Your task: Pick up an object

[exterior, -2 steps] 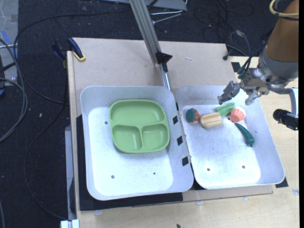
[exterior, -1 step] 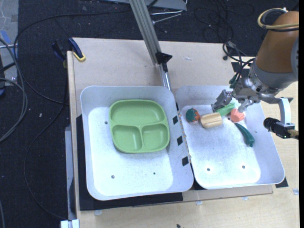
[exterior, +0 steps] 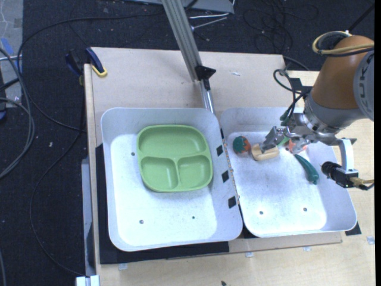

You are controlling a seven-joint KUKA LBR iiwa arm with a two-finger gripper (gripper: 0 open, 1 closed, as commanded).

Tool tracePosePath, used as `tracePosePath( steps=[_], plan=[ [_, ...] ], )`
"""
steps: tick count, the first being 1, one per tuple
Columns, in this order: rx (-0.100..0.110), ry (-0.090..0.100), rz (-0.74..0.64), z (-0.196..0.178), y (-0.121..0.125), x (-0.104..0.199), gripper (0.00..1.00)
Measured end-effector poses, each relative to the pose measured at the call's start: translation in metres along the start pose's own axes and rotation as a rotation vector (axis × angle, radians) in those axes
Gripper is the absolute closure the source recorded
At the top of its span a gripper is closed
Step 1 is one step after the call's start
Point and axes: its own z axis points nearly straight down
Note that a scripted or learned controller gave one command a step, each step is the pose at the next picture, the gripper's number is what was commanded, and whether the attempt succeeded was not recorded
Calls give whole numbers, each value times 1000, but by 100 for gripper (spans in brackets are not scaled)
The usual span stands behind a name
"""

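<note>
Pincer (exterior: 275,140) sits low in the right bin (exterior: 286,213), right over the tan block (exterior: 265,154); whether it's spread or pinching, I cannot tell. The block lies just left of and below the tips, long axis roughly left-right, green-orange ball (exterior: 240,144) beside it

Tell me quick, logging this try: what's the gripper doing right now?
Gripper: low in the right bin, over the tan block; grip state cannot be told.
</note>
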Motion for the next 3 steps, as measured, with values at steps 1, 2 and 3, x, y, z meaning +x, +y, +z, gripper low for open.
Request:
tracePosePath(
  steps=[1, 2, 3],
  plan=[
    [1, 0, 0, 56, -3, -10, 0],
    [-5, -1, 0, 42, -1, -9, 100],
    [-12, -2, -4, -8, 10, -10, 100]
  ],
)
